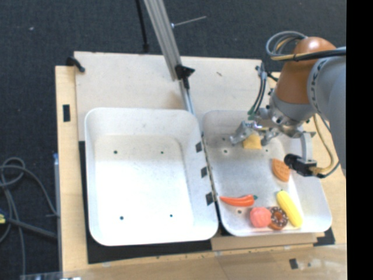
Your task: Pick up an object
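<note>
Yellow block [253, 143] gripped between tool [254, 135] fingers, over right bin [233, 118]

Two matt white plastic bins [145, 174] are carried on a pale wooden bench [116, 80]; a ribbed metal post [163, 28] is seen gleaming.

No readable text anywhere. No labels, brands, numbers or signs legible on either white bin [145, 177], bench [128, 80] or arm [303, 80]. Small dark marks on bin floors look like dots, not characters. Toy food in right bin [233, 156] carries no visible print.
</note>
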`<state>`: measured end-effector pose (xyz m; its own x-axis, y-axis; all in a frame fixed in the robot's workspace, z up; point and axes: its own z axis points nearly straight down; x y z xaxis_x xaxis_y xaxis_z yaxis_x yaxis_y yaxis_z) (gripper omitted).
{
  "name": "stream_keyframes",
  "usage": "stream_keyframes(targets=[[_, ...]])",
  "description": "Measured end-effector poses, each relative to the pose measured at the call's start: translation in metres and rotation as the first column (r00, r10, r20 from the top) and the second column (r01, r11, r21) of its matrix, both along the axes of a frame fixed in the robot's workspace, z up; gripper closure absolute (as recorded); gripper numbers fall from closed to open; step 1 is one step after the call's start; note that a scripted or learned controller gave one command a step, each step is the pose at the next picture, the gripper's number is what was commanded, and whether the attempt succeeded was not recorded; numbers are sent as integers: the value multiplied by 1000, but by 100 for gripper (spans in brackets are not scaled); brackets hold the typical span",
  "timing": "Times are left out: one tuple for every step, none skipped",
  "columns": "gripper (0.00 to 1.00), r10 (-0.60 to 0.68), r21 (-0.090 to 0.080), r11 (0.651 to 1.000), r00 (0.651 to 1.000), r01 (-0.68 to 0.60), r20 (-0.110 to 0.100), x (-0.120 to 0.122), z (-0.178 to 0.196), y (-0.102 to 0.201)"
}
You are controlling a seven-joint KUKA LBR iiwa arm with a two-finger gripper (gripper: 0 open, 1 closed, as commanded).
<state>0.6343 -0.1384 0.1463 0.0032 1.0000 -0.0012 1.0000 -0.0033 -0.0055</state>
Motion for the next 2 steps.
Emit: stream_keyframes(targets=[[0,-2,-1,1000,1000,2,2,-1,-48,-1],[100,-9,-1,1000,1000,9,10,1,-33,-3]])
